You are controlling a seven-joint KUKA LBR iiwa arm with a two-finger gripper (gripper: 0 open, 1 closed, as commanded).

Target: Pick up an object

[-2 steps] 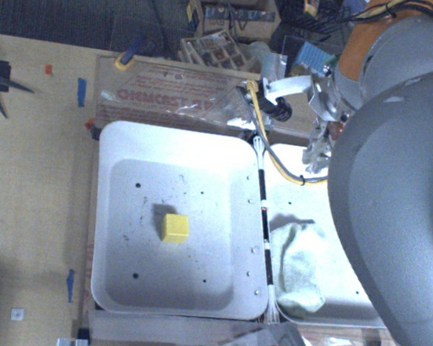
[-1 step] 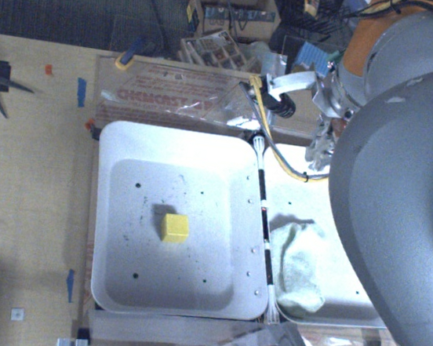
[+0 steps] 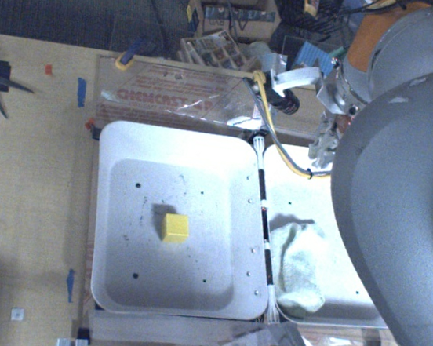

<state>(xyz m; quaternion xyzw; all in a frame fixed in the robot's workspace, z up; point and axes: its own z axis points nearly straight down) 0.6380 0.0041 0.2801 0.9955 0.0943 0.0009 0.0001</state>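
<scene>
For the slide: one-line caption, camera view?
Gripper above right bin holding a white cloth; yellow block sits in left bin.

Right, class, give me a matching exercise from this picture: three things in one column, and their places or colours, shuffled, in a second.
Things:
1. yellow block
2. white cloth
3. yellow cable

Places:
A. crumpled in the right bin
B. curving over the far edge of the bins, near the gripper
C. near the middle of the left bin

Pairs: 1-C, 2-A, 3-B
</scene>
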